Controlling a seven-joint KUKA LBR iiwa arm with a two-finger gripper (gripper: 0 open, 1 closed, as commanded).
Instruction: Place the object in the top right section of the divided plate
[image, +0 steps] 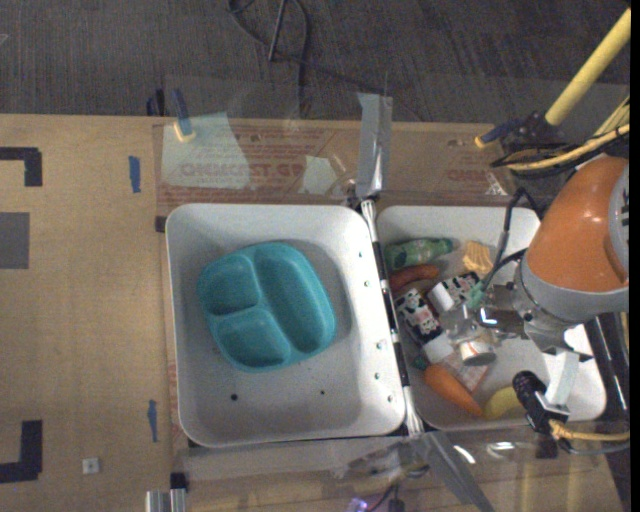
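Two white bins sit side by side below me, and my work lies across both. In the camera view, my claw (470, 335) hangs low in the right bin (585, 400), down among a heap of toys: a green bottle (420, 249), a red sausage-like piece (413, 275), a black-and-white cow figure (418, 312), a carrot (452, 390) and a yellow piece (503, 402). I cannot tell whether my claw is wide or narrow, or which of these it has, if any; my wrist and the clutter blur together there, so the object may be the pale piece just under me, but that is a guess.

The teal divided plate (266, 305) rests in the left bin (190, 250), well apart from my claw, straight off to the view's left across the wall between the bins. Its long section runs along the plate's right side, with two smaller ones on its left. The goal section, as I judge it, is the upper part nearest the dividing wall. White floor lies bare round the plate, so room for a descent looks ample.
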